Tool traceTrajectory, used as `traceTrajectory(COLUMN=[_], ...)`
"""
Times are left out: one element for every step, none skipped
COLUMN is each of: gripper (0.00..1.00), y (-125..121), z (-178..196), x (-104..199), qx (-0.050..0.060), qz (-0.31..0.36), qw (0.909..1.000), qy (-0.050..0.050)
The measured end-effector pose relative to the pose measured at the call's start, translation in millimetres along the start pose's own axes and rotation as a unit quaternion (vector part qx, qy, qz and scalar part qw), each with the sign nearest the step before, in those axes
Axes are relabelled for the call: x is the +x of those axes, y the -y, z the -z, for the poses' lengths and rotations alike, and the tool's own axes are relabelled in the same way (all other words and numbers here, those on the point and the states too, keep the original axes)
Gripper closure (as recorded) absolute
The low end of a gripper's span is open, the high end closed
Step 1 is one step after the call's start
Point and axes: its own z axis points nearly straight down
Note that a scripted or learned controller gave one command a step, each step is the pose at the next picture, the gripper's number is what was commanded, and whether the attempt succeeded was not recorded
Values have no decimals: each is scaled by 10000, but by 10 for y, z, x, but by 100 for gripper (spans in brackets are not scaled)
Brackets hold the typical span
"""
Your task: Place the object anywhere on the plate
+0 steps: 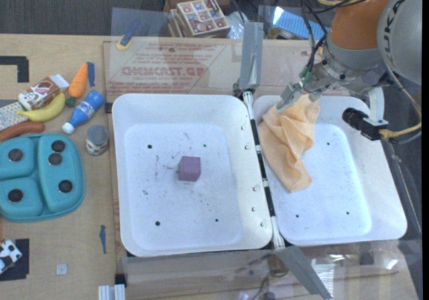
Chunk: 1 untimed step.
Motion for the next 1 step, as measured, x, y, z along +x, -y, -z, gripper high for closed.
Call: traceTrajectory(gripper=[100], y=[-12], z=[113], x=[-14], qx=[-29], qz=[3], qw=[10000], qy=[21])
